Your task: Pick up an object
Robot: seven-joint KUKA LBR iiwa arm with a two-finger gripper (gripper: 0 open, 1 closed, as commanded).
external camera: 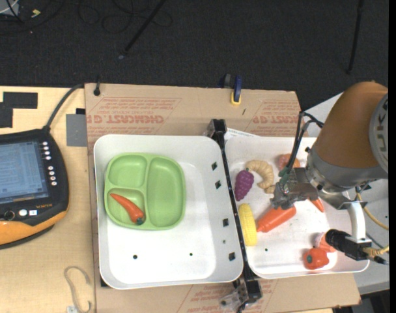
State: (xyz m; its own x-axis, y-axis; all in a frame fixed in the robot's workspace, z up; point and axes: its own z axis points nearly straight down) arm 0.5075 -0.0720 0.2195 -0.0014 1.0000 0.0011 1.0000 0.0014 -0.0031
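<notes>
Camera view: gripper (284, 197) low over the carrot (275, 218) mid right bin (296, 266), seemingly to grasp; finger state unclear.

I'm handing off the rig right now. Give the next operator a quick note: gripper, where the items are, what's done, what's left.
Gripper: low in the right bin, right above the carrot; finger state and grasp unclear.
Right bin also holds corn, purple grapes, a beige curved piece and an orange-red item.
Left bin: green divided plate with a red chili.
Done: nothing visibly lifted.
Left: grasp and raise one object.
</notes>
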